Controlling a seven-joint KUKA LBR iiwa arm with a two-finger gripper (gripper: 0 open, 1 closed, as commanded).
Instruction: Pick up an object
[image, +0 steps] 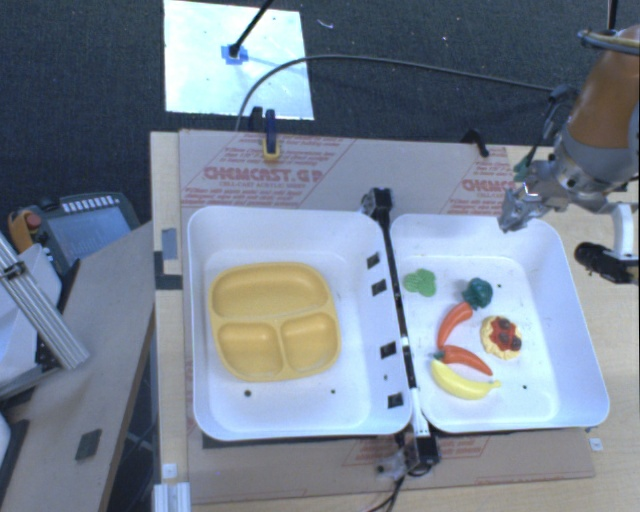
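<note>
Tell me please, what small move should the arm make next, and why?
Probably it should bring the pincer down and inward over the right bin, toward the toy food. The pincer sits at that bin's far rim, apart from every item. The nearest piece looks to be the dark green vegetable; the two carrots and the banana lie farther.

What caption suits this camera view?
Gripper poised over right bin's far corner; toy foods nearby, yellow tray in the left bin.
</note>
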